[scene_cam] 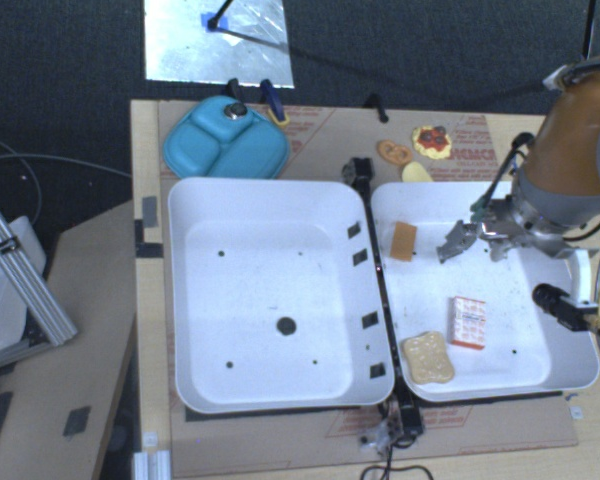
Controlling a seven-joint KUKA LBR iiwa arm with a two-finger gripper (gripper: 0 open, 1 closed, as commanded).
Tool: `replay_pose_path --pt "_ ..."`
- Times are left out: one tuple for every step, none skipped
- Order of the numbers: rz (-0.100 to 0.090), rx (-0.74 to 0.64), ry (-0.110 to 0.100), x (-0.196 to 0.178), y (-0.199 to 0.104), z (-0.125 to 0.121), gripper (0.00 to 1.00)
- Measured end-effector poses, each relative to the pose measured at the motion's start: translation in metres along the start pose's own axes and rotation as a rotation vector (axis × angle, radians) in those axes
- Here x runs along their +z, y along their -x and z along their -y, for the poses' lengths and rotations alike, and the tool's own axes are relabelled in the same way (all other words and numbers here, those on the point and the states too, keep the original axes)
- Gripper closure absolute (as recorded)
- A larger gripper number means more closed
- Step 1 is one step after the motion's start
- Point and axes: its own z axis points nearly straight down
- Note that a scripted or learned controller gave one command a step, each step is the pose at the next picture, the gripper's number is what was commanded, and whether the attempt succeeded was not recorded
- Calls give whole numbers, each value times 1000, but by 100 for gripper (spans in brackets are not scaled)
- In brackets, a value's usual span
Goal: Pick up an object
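Observation:
The right bin (565, 368) holds three things: a tan-orange block (404, 240) near its left wall, a small red-and-white box (468, 322) in the middle, and a toast-shaped piece (427, 357) at the front. My gripper (476, 243) hovers over the back half of this bin, to the right of the tan-orange block and apart from it. Its fingers stand open with nothing between them. The arm with its orange band (580, 138) comes in from the right.
The left bin (195, 268) has a small dark round thing (286, 325) on its floor. Behind the bins lie a blue plastic dish (226, 140), small toy foods (432, 141) and a foil sheet (218, 26). A black divider (375, 268) runs between the bins.

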Motion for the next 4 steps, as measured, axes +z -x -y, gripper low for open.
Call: replay_pose_path --pt "3 2 5 90 -1 53 0" --pt "6 3 14 74 1 49 100" --pt "2 4 3 37 25 70 100" --pt "0 -5 6 -12 -13 72 100"
